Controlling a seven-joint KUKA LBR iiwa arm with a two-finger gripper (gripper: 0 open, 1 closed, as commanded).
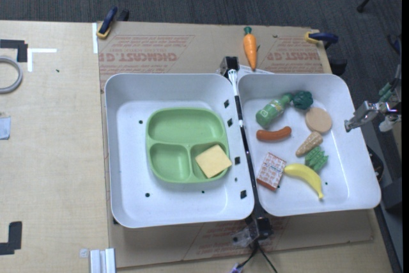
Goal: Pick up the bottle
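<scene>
Two shallow white plastic bins: the left bin (pixel 121 156) carries a pale green divided plate (pixel 172 131) with a yellow square cheese slice (pixel 213 161) on it. In the right bin (pixel 358 182) lie a green bottle (pixel 272 110) with a lighter label, a dark green broccoli piece (pixel 301 99), a red-orange sausage (pixel 273 133), a tan round cookie (pixel 318 119), a yellow banana (pixel 307 178) and a red-and-white patterned box (pixel 271 171). At upper centre an orange carrot with a green top (pixel 249 48) rests on brown cardboard printed with red lettering (pixel 150 51). The counter (pixel 51 156) is light wood.

The gripper (pixel 353 123) is metallic grey with slim fingers; pale, partly greenish fittings sit behind it, beyond the right bin's (pixel 358 109) rim.
</scene>
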